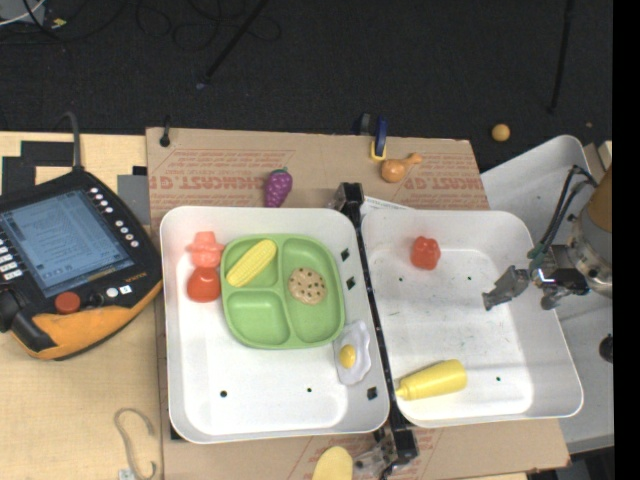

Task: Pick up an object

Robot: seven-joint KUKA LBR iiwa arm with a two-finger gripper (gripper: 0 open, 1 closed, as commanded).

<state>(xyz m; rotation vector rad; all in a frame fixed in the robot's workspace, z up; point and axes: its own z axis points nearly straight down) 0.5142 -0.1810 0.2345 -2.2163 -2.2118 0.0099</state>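
Gripper (520, 290) hangs over the right bin (545, 393), its right side, jaws apart and holding nothing (pick not yet begun, I judge). Red pepper (425, 253) lies far-left; yellow bottle (432, 380) near-left.

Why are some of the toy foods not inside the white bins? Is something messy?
Yes, a few toys lie outside the bins. Purple grapes and an orange pear-shaped toy sit on the cardboard behind them, a small orange ball rests on the dark floor, and a yellow toy lies in front. The fried egg leans against the left bin's right rim.
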